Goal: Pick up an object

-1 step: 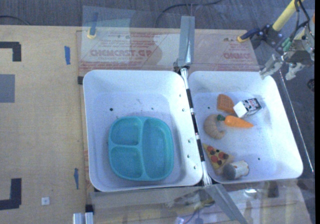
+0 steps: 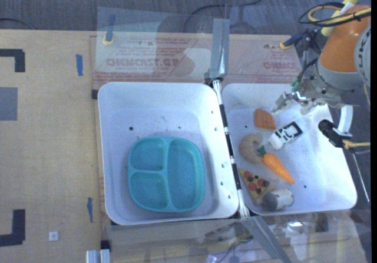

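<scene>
arm: grey body | orange band rounded, above wrist | wrist: grey metal, pale bracket parts | cables: black loops, yellow and blue strands near band | gripper: small, silvery

- A clear plastic sheet at the far side of the bins carries faded reddish lettering. It looks reversed and too washed out to read from here.
- A second patch of the same reddish print sits further right on that sheet, behind the right bin; I cannot make out its letters either.
- A small white object in the right bin bears a black printed pattern, too small to tell whether it is letters or a code.
</scene>
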Tool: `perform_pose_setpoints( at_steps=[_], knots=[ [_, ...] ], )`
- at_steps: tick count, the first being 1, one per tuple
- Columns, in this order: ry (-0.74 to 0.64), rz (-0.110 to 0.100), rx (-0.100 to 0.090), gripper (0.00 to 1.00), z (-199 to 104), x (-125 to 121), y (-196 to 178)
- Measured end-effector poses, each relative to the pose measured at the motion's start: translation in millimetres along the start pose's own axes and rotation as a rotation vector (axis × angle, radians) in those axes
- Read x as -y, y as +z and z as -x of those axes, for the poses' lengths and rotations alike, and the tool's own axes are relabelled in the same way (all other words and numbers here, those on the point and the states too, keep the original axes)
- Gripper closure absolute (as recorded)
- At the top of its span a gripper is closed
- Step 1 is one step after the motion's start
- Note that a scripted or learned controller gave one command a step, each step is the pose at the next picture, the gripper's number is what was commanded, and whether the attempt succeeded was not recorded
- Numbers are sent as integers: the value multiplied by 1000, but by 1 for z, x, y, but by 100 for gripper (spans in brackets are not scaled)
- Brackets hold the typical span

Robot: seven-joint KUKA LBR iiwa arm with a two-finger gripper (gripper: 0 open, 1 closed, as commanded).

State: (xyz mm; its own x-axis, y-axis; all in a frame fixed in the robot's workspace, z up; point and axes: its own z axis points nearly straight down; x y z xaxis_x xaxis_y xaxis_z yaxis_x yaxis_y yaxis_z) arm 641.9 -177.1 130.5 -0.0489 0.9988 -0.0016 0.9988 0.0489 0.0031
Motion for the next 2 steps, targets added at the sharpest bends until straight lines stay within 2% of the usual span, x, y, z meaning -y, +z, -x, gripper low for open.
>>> perform_pose_setpoints(
  at_steps=[1, 2],
  knots=[
    [-136, 5, 0, 0, -44, 47, 42],
    [-130, 12, 5, 100, -40, 46, 30]
  ],
)
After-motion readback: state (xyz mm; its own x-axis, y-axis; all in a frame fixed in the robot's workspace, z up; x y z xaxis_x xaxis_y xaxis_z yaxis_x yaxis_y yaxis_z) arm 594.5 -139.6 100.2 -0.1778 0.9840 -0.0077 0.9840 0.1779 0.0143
